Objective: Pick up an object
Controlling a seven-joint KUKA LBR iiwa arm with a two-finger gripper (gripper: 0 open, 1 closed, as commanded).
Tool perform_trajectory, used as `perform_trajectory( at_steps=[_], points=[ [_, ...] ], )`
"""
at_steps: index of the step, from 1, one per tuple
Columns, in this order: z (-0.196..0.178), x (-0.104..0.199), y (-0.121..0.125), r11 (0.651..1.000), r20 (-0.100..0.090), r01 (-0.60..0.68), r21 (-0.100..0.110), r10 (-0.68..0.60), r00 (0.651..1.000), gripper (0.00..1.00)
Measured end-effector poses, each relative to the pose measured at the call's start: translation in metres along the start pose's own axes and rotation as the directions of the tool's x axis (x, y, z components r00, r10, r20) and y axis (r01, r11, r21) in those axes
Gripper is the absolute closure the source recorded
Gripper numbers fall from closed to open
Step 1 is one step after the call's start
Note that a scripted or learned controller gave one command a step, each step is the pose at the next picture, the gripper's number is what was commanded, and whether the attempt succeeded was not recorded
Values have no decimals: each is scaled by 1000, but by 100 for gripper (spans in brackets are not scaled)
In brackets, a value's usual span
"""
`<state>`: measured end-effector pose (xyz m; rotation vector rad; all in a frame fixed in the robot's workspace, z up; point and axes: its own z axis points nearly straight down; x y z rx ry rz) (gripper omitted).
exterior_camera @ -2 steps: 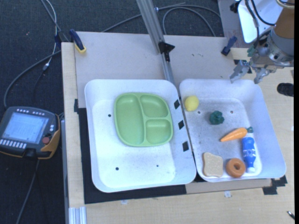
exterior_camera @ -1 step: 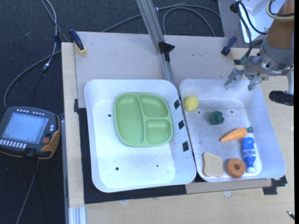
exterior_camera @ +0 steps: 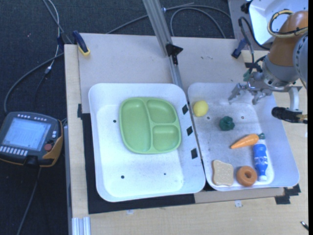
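The tool (exterior_camera: 246,93) is seen with its fingers spread and nothing between them, hung over the far end of the right bin (exterior_camera: 288,151), while the nearest candidate, a dark green object (exterior_camera: 226,124), is found just nearward and slightly left of it.

Right bin (exterior_camera: 281,146): the upper centre of the floor is open. Obstacles are the yellow ball (exterior_camera: 200,107) at the left wall, the green object (exterior_camera: 226,123) mid-floor, and the carrot (exterior_camera: 244,141), bottle (exterior_camera: 260,159), doughnut (exterior_camera: 246,176) and bread slice (exterior_camera: 222,173) crowding the lower half. Left bin (exterior_camera: 105,180): the green divided plate (exterior_camera: 150,125) occupies the centre; the lower floor is open.
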<state>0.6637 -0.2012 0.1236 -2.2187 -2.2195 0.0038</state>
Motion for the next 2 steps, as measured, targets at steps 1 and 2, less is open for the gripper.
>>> perform_trajectory(
  at_steps=[1, 2],
  points=[
    [41, 1, 0, 1000, 0, 1, 0, -1, 1000, 0],
    [26, 1, 2, 1000, 2, 3, -7, -3, 1000, 100]
  ],
)
